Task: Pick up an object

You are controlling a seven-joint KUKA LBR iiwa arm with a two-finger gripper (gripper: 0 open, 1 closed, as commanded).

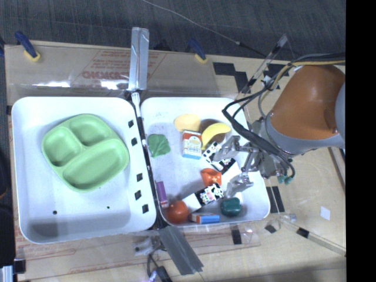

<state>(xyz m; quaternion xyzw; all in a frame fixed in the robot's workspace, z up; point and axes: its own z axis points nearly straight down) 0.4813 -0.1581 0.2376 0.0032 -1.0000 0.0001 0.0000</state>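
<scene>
The left bin [23,175] holds a green divided plate [86,151]. In the right bin [176,107], small toys crowd together. The hand [238,178] sits low among them by an orange piece [210,175]; whether it is open or closed, I cannot tell. A grab could catch two toys or jam against the near wall; open room lies by the green leaf [158,145].

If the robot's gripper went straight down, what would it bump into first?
Probably the black-and-white spotted block just beside the gripper, or the dark green toy. Depth is hard to judge from above.
</scene>
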